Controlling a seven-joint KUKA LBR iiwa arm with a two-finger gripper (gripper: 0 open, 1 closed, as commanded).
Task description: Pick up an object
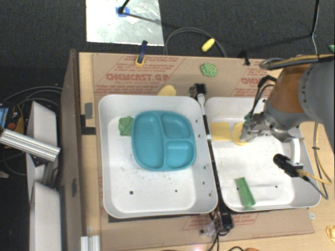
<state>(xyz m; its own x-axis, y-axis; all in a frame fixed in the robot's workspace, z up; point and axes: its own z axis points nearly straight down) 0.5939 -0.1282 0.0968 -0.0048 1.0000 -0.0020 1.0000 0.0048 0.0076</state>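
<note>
In the right bin [293, 192], a pale yellow block [220, 131] lies near the left wall. A small yellow round piece [238, 136] sits just to its right. My gripper [248, 133] is low in the bin, right over that yellow piece and partly covering it. A green bar [244, 191] lies near the bin's front edge. The left bin [120, 192] holds a blue divided plate [163, 140], with a green leafy piece [125, 125] at the plate's left edge.
Behind the bins, a green knobbly ball [209, 69] and a yellow piece [167, 91] rest on the cardboard [131, 75]. A yellow object [208, 45] and a silver sheet [123, 14] lie further back. The arm [298, 98] reaches in from the right.
</note>
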